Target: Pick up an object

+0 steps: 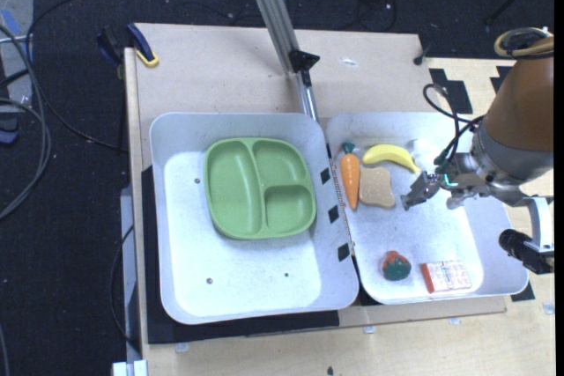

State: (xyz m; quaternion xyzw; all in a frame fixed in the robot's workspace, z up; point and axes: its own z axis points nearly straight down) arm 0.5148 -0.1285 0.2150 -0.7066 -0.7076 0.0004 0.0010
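The right bin (458, 233) holds an orange carrot (350, 178), a yellow banana (390, 157), a tan slice of bread (377, 188), a small red and green fruit (396, 265) and a red and white packet (449, 276). My gripper (421, 191) hangs over this bin, just right of the bread and below the banana's right end. Nothing shows between its dark fingers. The arm's grey and orange wrist (520, 123) fills the right side.
The left bin (176, 277) carries a green divided plate (261, 188). A metal pole (273, 0) slants down to the seam between the bins. Black clips (339, 207) line that seam. Cables lie on the dark floor around the bench.
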